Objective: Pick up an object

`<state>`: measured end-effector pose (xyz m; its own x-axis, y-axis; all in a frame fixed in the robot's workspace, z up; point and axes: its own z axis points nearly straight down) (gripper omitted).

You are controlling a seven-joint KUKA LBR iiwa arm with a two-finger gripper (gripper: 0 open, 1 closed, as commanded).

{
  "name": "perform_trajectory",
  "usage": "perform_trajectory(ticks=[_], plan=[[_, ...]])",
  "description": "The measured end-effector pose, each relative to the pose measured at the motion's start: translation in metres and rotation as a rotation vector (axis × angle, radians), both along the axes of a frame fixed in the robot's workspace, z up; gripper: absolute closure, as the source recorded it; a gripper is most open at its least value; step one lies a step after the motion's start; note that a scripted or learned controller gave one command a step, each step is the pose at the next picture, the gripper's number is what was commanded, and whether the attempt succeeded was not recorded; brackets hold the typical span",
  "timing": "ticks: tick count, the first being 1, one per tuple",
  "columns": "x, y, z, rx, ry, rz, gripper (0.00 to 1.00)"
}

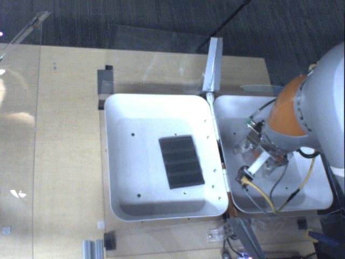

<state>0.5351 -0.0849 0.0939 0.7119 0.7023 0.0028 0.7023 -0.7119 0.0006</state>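
Observation:
A dark grey ribbed rectangular pad lies flat in the middle of the left bin, slightly turned. My gripper is down inside the right bin, near its left wall, under the grey arm with the orange band. The wrist and arm hide most of that bin's floor, so I cannot tell whether anything lies beneath the gripper. The pad is well to the left of the gripper, across the wall between the bins.
A metal post stands at the back where the two bins meet. Small black clamps sit on the wooden bench at the left bin's corners. Cables trail over the right bin's front edge.

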Motion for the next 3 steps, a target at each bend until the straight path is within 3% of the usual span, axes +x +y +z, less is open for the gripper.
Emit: perform_trajectory(ticks=[1, 2, 3], plan=[[0.001, 0.001, 0.01, 0.001, -0.001, 0.001, 1.0], [0.006, 0.001, 0.066, -0.001, 0.0, -0.148, 1.0], [0.061, -0.003, 0.103, -0.002, 0.002, 0.065, 1.0]])
